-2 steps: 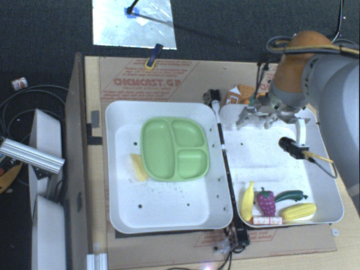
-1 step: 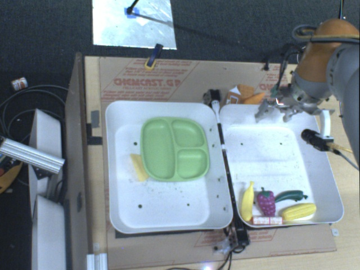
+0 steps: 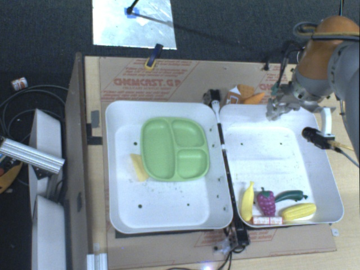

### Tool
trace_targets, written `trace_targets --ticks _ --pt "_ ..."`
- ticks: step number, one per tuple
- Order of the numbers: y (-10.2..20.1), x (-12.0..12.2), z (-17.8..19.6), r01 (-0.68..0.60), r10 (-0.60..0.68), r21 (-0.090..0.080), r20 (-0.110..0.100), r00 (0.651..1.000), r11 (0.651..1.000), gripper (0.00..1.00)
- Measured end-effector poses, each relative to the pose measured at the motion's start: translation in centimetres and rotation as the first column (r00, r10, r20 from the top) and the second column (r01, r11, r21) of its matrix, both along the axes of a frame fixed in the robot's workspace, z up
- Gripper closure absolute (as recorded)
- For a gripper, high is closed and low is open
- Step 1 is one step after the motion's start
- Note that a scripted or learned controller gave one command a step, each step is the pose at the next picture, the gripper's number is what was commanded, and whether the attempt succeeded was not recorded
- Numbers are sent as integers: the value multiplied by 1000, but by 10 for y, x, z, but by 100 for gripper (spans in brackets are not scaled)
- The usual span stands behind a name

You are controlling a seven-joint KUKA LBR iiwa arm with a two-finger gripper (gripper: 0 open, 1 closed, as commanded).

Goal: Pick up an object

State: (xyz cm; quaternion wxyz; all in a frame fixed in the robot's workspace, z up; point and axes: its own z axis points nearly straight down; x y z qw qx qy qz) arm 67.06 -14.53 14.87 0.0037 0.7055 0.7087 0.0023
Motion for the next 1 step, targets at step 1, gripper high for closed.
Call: trace_targets --ticks 1 --pt "0 1 11 -2 2 -1 3 1000 1000 100"
